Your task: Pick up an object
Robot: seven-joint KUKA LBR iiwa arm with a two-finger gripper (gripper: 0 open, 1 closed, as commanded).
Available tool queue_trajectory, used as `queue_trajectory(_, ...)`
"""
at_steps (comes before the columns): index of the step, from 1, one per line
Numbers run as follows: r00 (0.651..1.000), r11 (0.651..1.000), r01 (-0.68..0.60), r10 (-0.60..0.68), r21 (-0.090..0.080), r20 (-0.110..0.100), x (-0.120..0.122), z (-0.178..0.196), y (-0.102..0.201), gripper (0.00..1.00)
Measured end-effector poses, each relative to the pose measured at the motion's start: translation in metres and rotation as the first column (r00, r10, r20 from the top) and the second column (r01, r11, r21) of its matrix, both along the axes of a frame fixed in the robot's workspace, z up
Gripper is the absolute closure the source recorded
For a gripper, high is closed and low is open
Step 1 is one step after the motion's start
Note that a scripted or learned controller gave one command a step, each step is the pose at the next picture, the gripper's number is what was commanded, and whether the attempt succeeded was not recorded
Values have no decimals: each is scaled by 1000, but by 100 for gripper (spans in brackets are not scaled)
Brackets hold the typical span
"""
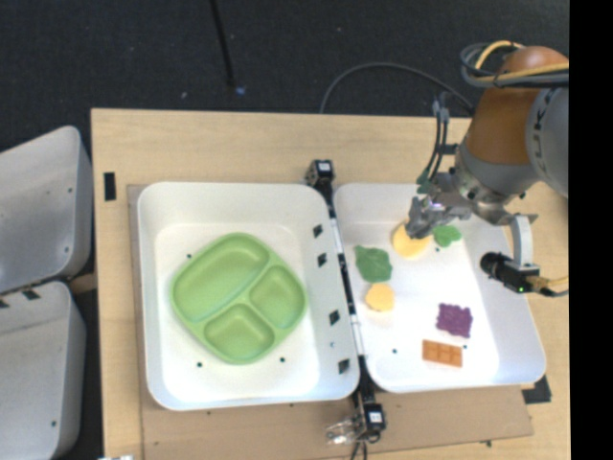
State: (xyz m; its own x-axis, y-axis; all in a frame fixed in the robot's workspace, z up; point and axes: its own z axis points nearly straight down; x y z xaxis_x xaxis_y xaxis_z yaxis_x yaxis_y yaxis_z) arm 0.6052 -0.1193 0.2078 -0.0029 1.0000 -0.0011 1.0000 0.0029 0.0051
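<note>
While nothing is seen lifted yet, the task is judged to be at the reach/descend stage, w/ grasp and lift both left to do. Positions are given rel. to the pale yellow round piece [412,245], which lies in the upper part of the right bin [498,353]. The gripper [422,220] is lowered right over that piece's upper edge, at or v. near contact; whether it is spread or pressed together cannot be told, since the tip is dark and blurred against the piece. No object is shown pinched, so a hold is not claimed. A small green piece [446,235] is seen just beside the yellow piece, to its right, partly under the wrist. A larger green lump [374,262] is placed near it, lower left, and a yellow-orange piece [380,298] further below. A purple block [455,319] and an orange waffle-like piece [442,354] are set well apart, lower right. Far to the left, in the left bin [153,372], a green divided plate [238,298] is laid. The likely target is judged to be the pale yellow piece, poss. the small green one; closing and raising remain.
</note>
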Motion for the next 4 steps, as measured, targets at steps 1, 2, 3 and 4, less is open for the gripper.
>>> queue_trajectory(1,1000,1000,-1,1,1,-3,1,3,-1,100)
queue_trajectory(2,1000,1000,-4,4,3,-4,-6,18,50,100)
queue_trajectory(3,1000,1000,-4,4,3,-6,-29,23,104,100)
queue_trajectory(4,1000,1000,-3,3,2,-6,-50,21,157,100)
